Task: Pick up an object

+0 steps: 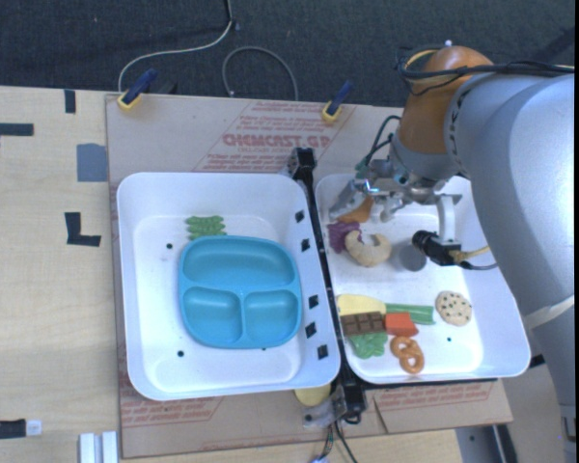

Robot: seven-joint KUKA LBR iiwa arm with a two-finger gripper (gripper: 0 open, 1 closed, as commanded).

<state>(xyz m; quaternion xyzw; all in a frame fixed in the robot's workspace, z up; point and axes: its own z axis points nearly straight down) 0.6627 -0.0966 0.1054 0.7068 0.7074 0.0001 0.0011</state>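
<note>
1. Grey arm [521, 162], orange band above the wrist, reaching in from the right over the top of the right bin [502, 340].
2. White left bin [140, 258] holds a blue 3-section plate [239, 290] and a green leafy piece [205, 226] just beside the plate's top left corner. I'm ignoring that side for this pick.
3. Right bin is the cluttered one. Gripper [367, 199] sits low near its upper left corner, close to the divider. From this angle I cannot tell how the jaws stand, and I see nothing clearly between them.
4. Nearest candidates: purple piece [340, 234] just below the gripper, touching or nearly touching the beige bagel-like ring [369, 250] beside it.
5. Further down, well clear of the gripper: yellow wedge [359, 305], brown block [365, 323], green stick [410, 311], orange chunk [401, 323], green leaf bit [369, 346], pretzel [409, 355], cookie [453, 307].
6. My read: I'm on approach, with no grasp confirmed.
7. To do it well, I'd commit to 1 item, probably the purple piece, centre over it, straddle it without catching the ring, keep off the divider wall, and close only once fully down.
</note>
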